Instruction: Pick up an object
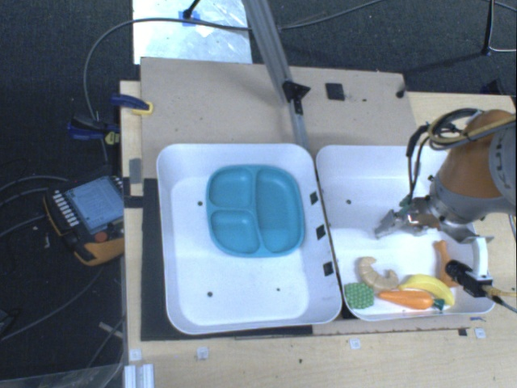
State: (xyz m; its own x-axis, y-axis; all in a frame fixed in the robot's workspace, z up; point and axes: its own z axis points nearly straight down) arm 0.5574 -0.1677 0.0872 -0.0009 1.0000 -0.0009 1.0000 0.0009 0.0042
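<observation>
brown surface carries two white bins. end effector hovers in right bin, fingers spread, gripping nothing; banana and carrot lower right. blue plate in left bin.

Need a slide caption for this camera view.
Gripper poised in the right bin above toy foods; blue plate in the left bin.
</observation>
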